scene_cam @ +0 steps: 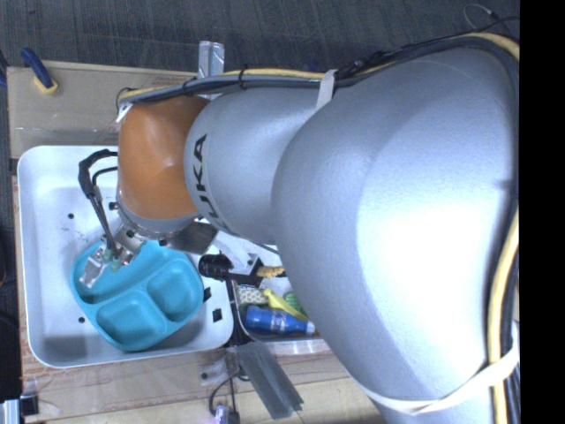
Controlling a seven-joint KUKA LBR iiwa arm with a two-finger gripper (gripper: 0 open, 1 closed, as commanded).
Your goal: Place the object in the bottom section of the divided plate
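You are viewing a robotics lab cell, not a home or shop. The grey industrial arm (pixel 371 201) with its orange band (pixel 159 166) carries exposed cable runs (pixel 265 78). Around the gripper (pixel 99 268) lies a shallow white bin (pixel 40 237) on a plain wooden worktop (pixel 79 95). Behind the gripper, dark carpet (pixel 221 7) covers the floor.

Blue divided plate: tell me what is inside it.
The pincer reaches into the upper-left section of the blue divided plate; the other two sections look bare. The pincer covers whatever may lie beneath it.
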